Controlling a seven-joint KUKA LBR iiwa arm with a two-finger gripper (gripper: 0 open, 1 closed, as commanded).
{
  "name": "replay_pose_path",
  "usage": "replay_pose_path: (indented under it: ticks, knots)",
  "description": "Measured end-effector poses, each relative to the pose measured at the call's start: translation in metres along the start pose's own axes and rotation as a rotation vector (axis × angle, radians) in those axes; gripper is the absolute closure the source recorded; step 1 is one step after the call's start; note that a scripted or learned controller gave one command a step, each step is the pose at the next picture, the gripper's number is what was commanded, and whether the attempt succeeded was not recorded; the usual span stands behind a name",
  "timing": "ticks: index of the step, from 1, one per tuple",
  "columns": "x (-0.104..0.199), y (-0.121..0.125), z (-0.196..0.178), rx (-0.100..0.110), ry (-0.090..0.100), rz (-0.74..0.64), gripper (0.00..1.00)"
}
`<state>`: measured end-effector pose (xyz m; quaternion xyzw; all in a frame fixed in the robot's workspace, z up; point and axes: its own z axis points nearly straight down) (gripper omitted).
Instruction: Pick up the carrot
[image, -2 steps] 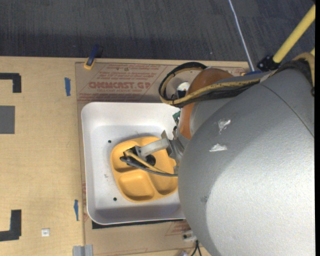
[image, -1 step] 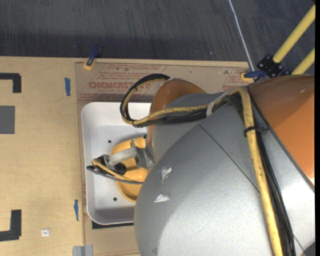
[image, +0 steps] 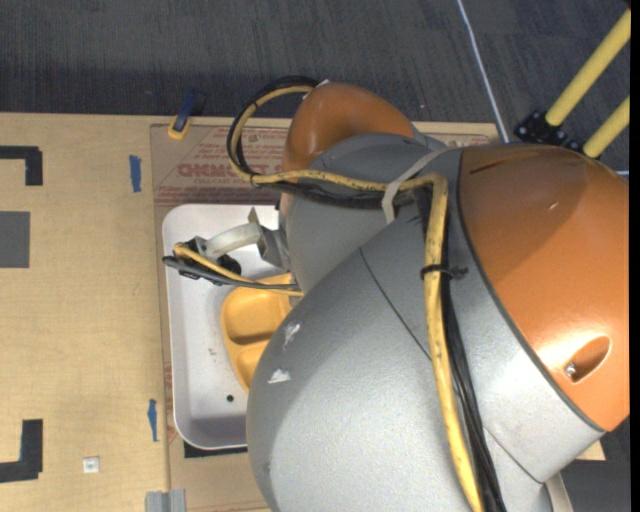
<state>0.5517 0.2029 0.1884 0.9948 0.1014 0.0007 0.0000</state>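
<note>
Nearest the camera, the arm (image: 430, 380) is swelling across the lower right, its grey shell and orange band covering most of the scene. Beneath it, the white bin (image: 195, 385) is showing along its left wall. A rounded yellow-orange thing (image: 250, 315) is lying in the bin and running under the arm's edge. Whether that is the carrot I cannot tell: it is looking broader and yellower than one, and the rest of the bin is hidden. The arm's bulk is also covering the gripper, so I cannot tell whether it is spread, narrowed or holding anything. Farther off, the counter (image: 80, 300) is stretching away to the left. Judging by the pose, the reach down into the bin is the step in hand. The next move is calling for a sure closure on the carrot, then a straight lift clear of the bin wall.
</note>
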Motion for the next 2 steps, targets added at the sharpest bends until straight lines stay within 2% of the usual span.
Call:
replay_pose_path:
  ticks: [1, 2]
  knots:
    - [0.026, 0.049, -0.015, 0.001, -0.003, -0.137, 1.0]
    - [0.007, 0.079, 0.1, 0.006, -0.001, -0.012, 1.0]
